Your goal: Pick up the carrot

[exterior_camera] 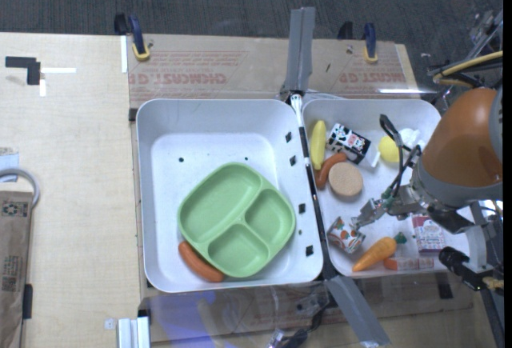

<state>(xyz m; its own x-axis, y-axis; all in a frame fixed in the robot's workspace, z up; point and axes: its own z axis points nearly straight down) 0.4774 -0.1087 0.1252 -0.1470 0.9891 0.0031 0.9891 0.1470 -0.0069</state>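
The carrot [374,253] is orange and tapered. It lies at the front of the right bin [424,108] with its tip pointing front-left, close to the front wall. My gripper [370,213] reaches in from the right and sits a little behind the carrot, over the gap between a small printed carton [345,236] and a round tan bun [346,180]. Nothing shows in its grasp, and it stands apart from the carrot. The arm's orange band [466,138] covers the bin's right side.
The right bin also holds a banana [318,142], a cow-print carton [350,142], a lemon [389,149], a sausage [329,169], a black spoon [394,137] and a pink packet [430,235]. The left bin [160,178] holds a green divided plate [237,218] and an orange sausage [199,262].
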